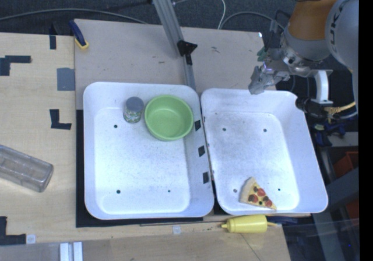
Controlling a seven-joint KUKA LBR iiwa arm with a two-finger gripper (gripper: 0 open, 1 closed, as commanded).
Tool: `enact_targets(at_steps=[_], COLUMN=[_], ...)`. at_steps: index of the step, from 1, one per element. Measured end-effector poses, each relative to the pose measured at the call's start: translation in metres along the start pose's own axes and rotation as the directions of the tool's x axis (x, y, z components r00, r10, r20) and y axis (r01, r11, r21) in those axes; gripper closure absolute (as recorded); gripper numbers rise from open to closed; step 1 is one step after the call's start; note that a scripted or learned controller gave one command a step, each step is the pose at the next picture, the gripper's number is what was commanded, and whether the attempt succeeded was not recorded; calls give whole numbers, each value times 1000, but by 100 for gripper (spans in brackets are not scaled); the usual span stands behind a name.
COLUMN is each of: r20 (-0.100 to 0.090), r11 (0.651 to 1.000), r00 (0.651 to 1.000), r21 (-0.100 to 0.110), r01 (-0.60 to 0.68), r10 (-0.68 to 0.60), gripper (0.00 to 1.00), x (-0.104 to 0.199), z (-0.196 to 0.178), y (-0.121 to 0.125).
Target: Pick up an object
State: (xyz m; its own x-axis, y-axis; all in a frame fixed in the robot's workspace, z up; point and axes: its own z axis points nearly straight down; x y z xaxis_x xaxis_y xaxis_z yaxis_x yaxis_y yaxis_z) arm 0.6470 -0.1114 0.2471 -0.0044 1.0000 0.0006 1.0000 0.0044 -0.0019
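On the surface at the far left, near 9 o'clock, lay one clear plastic container on its side, outside the bins. The left bin held two things at its 12 o'clock end: one small jar with a grey lid, and just beside it, at its 3 o'clock, one green bowl, upright. The jar looked stiff and light, with a round body that would suit a pinch across the lid. The bowl looked like hard, smooth plastic (probably slippery), best taken at the rim.

The right bin held one toy pizza slice at its 6 o'clock end, lying flat. It seemed light and thin, so I judged a grip across its narrow sides to be the only fair hold. One yellow bottle lay on the surface just outside that bin at 6 o'clock.

The hand hung over the right bin's 12 o'clock rim, well apart from the slice and from everything in the left bin, with nothing between its tips. Whether it was wide or narrow I could not tell.
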Motion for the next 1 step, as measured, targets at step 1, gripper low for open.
enact_targets(at_steps=[1], r20=[-1], r11=[1000], r00=[1000], r21=[1], r01=[3], r10=[-3], gripper=[100], x=[61], z=[5], y=[-5])
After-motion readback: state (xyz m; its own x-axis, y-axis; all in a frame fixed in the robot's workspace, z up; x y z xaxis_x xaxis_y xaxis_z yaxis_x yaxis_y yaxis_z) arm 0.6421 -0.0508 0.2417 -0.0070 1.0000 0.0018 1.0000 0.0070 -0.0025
